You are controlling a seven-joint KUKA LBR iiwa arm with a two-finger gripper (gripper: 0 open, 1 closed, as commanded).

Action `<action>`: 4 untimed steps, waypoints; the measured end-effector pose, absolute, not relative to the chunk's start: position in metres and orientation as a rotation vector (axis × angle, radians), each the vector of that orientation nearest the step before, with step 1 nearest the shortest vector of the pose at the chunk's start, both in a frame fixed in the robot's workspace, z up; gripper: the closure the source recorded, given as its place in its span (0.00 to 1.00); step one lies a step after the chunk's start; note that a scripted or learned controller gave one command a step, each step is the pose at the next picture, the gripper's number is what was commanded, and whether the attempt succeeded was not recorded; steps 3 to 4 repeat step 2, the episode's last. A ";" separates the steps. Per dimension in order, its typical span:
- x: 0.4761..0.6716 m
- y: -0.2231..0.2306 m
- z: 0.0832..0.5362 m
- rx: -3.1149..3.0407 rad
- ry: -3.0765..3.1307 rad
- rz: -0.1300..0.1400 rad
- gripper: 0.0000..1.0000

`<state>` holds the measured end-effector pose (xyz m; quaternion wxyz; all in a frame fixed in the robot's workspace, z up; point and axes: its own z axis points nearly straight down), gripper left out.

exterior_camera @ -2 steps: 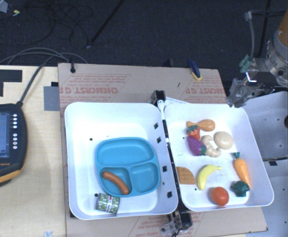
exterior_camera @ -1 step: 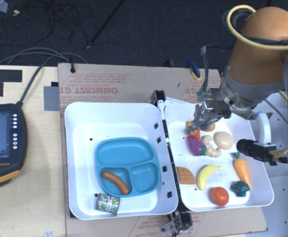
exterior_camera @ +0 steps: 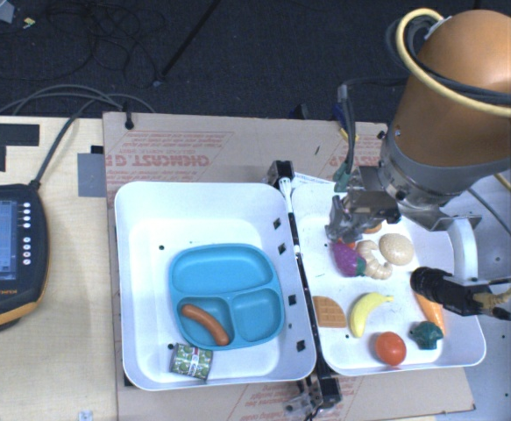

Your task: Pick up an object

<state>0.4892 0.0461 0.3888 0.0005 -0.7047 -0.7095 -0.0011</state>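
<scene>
My gripper (exterior_camera: 350,226) hangs low over the upper left part of the right bin (exterior_camera: 465,351), at the end of the grey and orange arm. Directly beneath it, and partly covered by it, lies a purple toy (exterior_camera: 346,259). Just to the right are a beige mushroom-like toy (exterior_camera: 395,249) and a smaller pale piece (exterior_camera: 378,268). Further forward in the same bin lie a yellow banana (exterior_camera: 368,310), a red tomato (exterior_camera: 390,348), a tan waffle-like piece (exterior_camera: 329,311), an orange carrot (exterior_camera: 431,311) and a small green toy (exterior_camera: 427,333).
The left bin (exterior_camera: 141,235) holds a blue divided plate (exterior_camera: 224,274) with a sausage (exterior_camera: 205,323) in its front left compartment. A small green and white packet (exterior_camera: 190,360) lies in front of the plate. A teach pendant (exterior_camera: 1,253) rests on the bench at far left.
</scene>
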 end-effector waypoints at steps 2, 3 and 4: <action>0.476 0.047 0.445 -2.213 -2.225 0.004 1.00; 0.476 0.047 0.445 -2.213 -2.225 0.004 1.00; 0.476 0.047 0.445 -2.213 -2.225 0.004 1.00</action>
